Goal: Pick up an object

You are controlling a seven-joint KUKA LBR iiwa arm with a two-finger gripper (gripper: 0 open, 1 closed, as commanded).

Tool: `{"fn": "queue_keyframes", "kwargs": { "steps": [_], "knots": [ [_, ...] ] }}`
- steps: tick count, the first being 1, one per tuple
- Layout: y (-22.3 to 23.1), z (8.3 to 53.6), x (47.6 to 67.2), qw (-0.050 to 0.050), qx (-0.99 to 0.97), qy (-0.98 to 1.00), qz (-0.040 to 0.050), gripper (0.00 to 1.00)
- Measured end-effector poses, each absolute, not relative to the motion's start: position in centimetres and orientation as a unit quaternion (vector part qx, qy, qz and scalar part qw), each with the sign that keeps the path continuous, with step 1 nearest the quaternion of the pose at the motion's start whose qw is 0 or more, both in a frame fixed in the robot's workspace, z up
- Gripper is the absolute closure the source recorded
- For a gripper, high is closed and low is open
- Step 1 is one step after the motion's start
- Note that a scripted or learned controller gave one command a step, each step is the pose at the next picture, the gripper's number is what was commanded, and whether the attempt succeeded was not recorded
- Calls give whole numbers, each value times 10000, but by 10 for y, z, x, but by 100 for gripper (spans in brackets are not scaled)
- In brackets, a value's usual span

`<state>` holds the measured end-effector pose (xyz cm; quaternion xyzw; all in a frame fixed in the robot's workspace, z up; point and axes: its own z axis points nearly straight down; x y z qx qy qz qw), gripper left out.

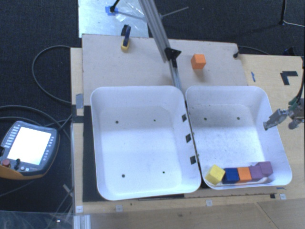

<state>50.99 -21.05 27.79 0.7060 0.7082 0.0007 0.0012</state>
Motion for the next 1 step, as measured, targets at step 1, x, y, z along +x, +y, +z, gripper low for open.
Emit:
{"fn": "queue_keyframes", "kwargs": {
  "steps": [1],
  "knots": [
    [-211, 150, 526, -21, 7064, 7078, -9, 0]
  ]
}}
